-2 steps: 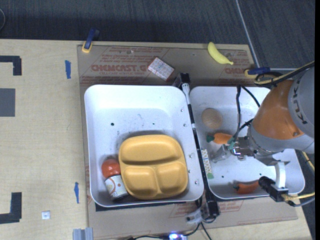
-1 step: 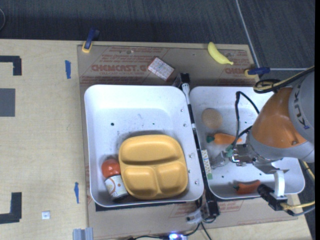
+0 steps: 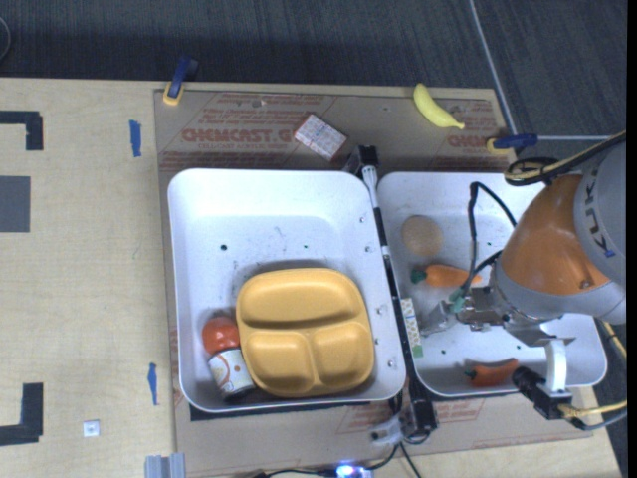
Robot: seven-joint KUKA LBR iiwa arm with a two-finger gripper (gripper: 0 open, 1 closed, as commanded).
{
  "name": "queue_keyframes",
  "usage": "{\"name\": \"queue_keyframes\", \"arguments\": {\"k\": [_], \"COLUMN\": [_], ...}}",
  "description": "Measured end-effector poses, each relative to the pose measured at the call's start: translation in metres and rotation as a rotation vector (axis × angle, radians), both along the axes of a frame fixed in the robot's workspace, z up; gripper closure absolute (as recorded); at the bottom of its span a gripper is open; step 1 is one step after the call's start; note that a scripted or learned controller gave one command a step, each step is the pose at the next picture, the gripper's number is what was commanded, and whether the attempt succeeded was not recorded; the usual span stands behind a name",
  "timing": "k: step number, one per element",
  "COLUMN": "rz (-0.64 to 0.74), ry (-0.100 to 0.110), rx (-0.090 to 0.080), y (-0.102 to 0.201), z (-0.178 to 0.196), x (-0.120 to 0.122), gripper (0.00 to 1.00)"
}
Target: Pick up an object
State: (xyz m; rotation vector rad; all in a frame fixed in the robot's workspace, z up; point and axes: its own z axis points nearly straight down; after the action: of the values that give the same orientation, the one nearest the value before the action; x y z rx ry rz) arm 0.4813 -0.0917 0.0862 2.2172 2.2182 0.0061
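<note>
Hand (image 3: 445,312) low in right bin (image 3: 438,189)

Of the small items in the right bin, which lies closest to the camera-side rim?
The red-orange piece, lying along the bin's near edge below the gripper. The carrot sits mid-bin, and the tan ball lies farther back.

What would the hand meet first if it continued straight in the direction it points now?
The hand points toward the divider between the bins, low over the right bin. It would probably meet the bin's bare floor, then its left wall; depth is unclear. The carrot lies just beside that line.
</note>
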Motion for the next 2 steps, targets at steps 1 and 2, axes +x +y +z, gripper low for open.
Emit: {"name": "queue_keyframes", "arguments": {"k": [1, 2], "rz": [0.000, 0.000], "ry": [0.000, 0.000], "rx": [0.000, 0.000], "y": [0.0000, -0.0009], "z": [0.0000, 0.0000], "x": [0.0000, -0.0001], "gripper": [0.00, 0.00]}}
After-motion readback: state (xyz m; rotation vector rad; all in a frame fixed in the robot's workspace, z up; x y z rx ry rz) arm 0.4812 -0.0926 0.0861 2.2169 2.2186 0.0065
